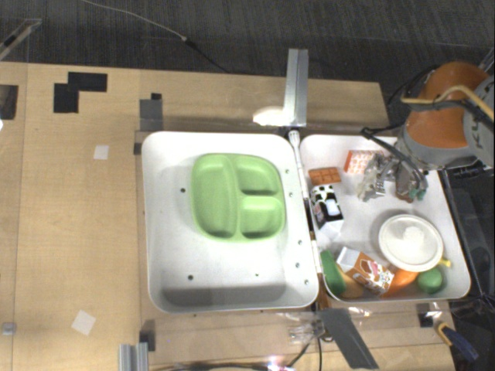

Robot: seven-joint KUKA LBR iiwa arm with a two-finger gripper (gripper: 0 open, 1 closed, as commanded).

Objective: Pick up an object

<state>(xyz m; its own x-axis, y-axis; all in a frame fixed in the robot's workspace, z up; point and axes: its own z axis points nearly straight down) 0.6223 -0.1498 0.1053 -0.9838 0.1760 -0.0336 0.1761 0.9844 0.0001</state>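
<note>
At the near edge of the right bin (462, 273), a jumble of small goods lies packed together: a green piece (332, 270) at the near-left corner, an orange-and-white packet (370, 273) beside it, and a green ball (431, 281) at the near-right corner; just behind them stands a white bowl (411, 240), upright and apart from the bin's walls; to its left, against the wall between the bins, lies a black-and-white carton (327, 205), with a brown waffle-like block (324, 175) just beyond it and an orange-and-white box (359, 161) farther back still; the gripper (393, 180) hangs over the far half of this bin, near that box and beyond the bowl, and whether its fingers stand wide or narrow cannot be told from here, nor is anything seen between them; the grey arm (445, 126) with its orange band reaches in from the right behind it; in the left bin (166, 230) a green divided tray (236, 195) lies flat near the middle; both bins rest on the pale wooden bench (69, 230).
</note>
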